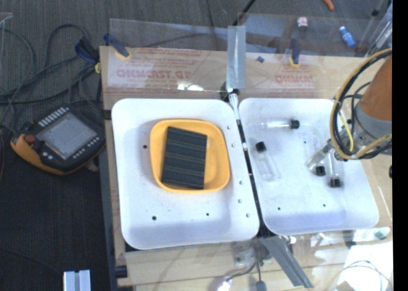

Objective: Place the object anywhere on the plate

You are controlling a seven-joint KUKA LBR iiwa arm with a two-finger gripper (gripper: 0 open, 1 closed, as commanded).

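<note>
A dark ribbed block (pixel 185 157) lies flat on the yellow plate (pixel 220 165) in the left bin (pixel 131 220).

Across the divider, the arm (pixel 373 108) reaches into the right bin (pixel 306 210), its gripper (pixel 326 163) low over the floor near the right wall; from here I cannot tell how it is set. Two clear tubes with black caps (pixel 280 125) (pixel 266 159) lie left of it, well apart from the plate.

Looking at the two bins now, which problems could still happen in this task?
1. The dark ridged block covers much of the yellow plate, so another object may land partly on the rim.
2. The gripper sits among small clear tubes with black caps in the right bin; these might slip or roll.
</note>
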